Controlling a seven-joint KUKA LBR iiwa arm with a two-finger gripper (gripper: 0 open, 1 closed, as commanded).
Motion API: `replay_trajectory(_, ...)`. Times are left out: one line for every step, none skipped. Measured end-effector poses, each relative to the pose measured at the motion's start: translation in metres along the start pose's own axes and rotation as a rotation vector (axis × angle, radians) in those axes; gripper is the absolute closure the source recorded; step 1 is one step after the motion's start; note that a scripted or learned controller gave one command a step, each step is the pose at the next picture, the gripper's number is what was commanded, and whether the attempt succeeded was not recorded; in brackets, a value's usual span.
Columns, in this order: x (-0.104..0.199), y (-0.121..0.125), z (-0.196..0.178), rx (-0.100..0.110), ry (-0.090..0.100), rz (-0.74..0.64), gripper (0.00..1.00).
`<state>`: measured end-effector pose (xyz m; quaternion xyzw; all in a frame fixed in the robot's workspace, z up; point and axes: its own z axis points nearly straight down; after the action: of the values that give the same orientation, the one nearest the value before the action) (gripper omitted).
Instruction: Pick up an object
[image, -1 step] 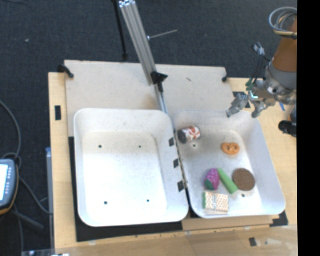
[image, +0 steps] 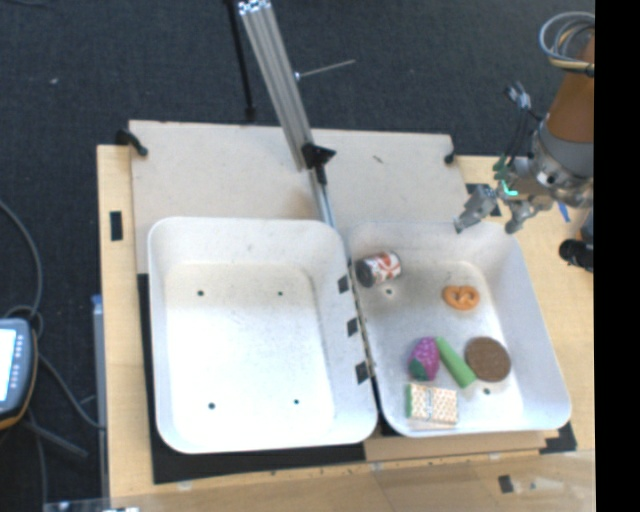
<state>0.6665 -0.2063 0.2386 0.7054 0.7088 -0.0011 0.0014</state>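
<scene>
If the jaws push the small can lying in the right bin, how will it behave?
The can lies on its side, so it would probably roll. It looks small, likely light. Its rounded wall may slip from the gripper.

Right bin (image: 535, 300): can (image: 379, 267) near its back-left corner, pretzel (image: 461, 297) mid-right, grapes (image: 426, 358), cylinder (image: 458, 363), disc (image: 488, 359) toward the front edge, cracker (image: 432, 404) front-left

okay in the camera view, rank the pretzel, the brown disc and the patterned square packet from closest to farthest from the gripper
From the gripper, at the right bin's far right corner:
1. Pretzel, in the middle right of the bin.
2. Brown disc, toward the near right side.
3. Patterned square packet, at the near edge.
</scene>
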Motion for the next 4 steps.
replay_trajectory(0.007, 0.003, 0.047, 0.003, 0.001, 0.0, 0.0)
replay_trajectory(0.013, 0.0, 0.107, 0.005, 0.002, -0.004, 0.0)
replay_trajectory(0.012, -0.001, 0.139, 0.002, 0.0, -0.004, 0.0)
replay_trajectory(0.01, 0.001, 0.124, -0.004, -0.004, -0.007, 1.0)
